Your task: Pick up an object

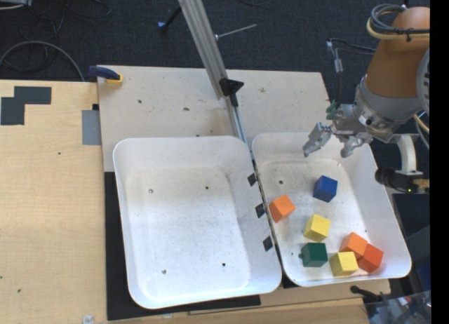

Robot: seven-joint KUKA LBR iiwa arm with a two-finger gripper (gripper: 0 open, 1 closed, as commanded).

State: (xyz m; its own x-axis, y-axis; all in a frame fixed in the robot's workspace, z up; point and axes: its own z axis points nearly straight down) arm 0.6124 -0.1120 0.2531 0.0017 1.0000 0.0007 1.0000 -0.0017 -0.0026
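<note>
The end effector (330, 144) hangs over the far edge of the right bin (384, 196), its two fingers spread apart with nothing between them. Just below it in the view, toward the near side of the bin, sits a blue cube (325, 188), the block closest to it and clear of the fingers. Farther off and to the left of that lies an orange cube (282, 207), close to the bin's left wall. Beyond the blue cube come a yellow cube (317, 227) and then a dark green cube (314, 254). Farthest from the end effector, at the bin's near right corner, a second yellow cube (343, 264) touches two orange blocks (363, 251) huddled together. The left bin (140, 168) lies well to the end effector's left on the table (161, 105).
</note>
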